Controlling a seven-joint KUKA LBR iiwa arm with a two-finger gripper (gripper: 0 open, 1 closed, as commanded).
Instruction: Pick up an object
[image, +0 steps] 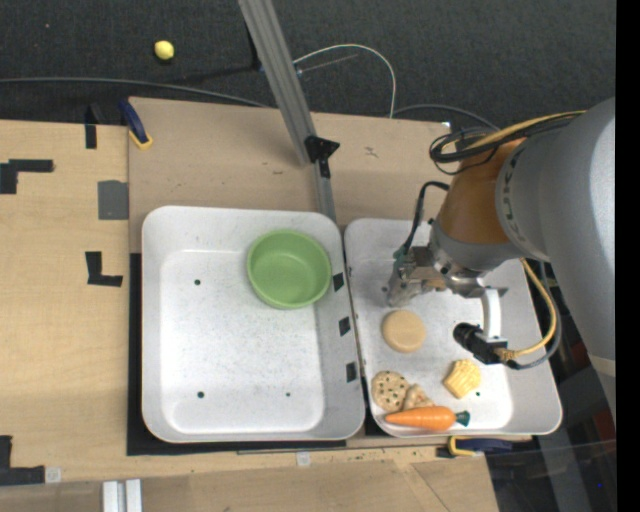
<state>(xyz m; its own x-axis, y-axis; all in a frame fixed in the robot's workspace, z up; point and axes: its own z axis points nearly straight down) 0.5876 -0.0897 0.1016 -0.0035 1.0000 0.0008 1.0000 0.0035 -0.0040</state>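
**Pincer low over the right bin, above the tan disc**

The arm (520, 200) reaches in from the right, and its pincer (405, 283) hangs over the far half of the right bin (375, 245). Whether it is open or closed, or has hold of anything, I cannot tell. Just near of it lies a round tan disc (404, 331). Nearer still sit a speckled cookie (388, 386), a yellow wedge (461, 379) and an orange carrot (425, 419) along the near wall. In the left bin (200, 330) a green bowl (289, 268) stands upright at the far right corner. Both bins rest on the bench (60, 300).
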